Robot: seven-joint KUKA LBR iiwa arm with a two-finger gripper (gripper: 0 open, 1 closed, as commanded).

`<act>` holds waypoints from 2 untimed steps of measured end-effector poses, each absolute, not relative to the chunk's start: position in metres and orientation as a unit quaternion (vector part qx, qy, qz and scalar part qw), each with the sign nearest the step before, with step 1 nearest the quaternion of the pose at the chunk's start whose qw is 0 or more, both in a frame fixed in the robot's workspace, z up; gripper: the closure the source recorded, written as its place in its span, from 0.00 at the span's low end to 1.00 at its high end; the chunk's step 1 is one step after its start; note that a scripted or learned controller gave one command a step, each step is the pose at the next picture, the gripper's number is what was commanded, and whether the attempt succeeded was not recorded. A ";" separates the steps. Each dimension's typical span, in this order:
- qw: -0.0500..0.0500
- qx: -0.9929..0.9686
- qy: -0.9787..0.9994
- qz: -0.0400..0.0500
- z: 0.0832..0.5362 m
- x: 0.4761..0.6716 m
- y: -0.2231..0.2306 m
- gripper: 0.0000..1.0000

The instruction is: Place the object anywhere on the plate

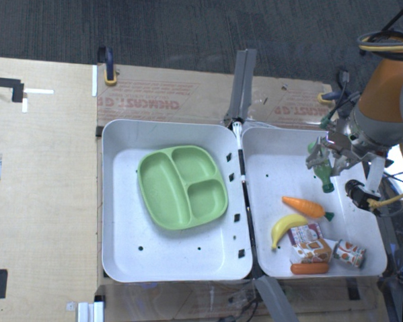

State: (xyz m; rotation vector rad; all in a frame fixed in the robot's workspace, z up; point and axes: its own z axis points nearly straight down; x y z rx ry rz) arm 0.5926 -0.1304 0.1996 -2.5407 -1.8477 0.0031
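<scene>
- Tan cardboard sheet (191,96) behind the bins: red print, mirrored, appears to read "CHEMCAST GP".
- Left shallow white bin (116,253): holds the light-green three-compartment plastic plate (180,186).
- Right shallow white bin (274,188): holds an orange toy carrot (303,207), yellow toy banana (285,229), printed red-and-white carton (309,249) with illegible text, and a small can (349,253) lying on its side.
- Grey arm with orange band (387,92): enters from the right, wrist angled down over the right bin.
- Two-finger gripper (322,167): grasping state cannot be told; a green item (324,175) sits at its tip.
</scene>
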 end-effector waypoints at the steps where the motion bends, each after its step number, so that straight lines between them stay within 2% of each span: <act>1: 0.000 -0.764 -0.645 0.001 0.192 0.542 -0.084 1.00; 2: 0.000 -0.688 -0.726 0.001 0.202 0.641 -0.037 1.00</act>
